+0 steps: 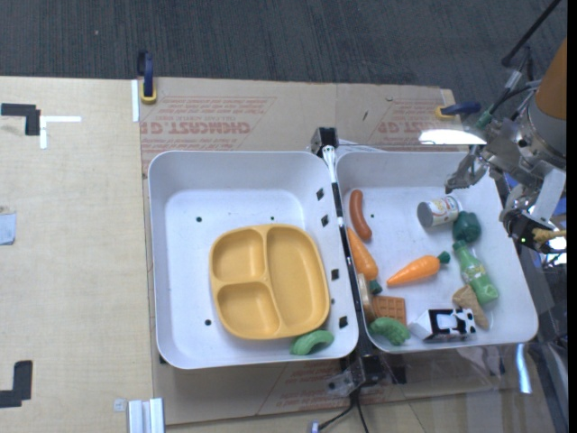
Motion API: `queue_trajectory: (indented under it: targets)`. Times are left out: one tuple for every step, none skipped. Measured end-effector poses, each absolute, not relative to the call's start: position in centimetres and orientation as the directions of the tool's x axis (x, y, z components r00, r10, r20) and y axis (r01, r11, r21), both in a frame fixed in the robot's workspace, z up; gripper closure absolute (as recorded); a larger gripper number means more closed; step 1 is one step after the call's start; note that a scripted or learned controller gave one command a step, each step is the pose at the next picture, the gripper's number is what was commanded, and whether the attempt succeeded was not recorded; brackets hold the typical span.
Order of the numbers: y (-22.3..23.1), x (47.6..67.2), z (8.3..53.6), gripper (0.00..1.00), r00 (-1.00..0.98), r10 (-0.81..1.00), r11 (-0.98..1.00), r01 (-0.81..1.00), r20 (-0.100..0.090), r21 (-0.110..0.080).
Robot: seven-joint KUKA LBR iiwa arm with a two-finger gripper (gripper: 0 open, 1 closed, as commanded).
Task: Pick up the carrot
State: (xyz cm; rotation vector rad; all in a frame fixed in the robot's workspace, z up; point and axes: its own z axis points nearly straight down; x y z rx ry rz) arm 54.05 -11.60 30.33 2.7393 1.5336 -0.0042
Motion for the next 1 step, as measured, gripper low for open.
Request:
queue_trajectory:
  targets:
    - [-10.64, 49.74, 13.49, 0.0, 0.493, 0.87, -0.493, 0.87, -0.002, -0.005]
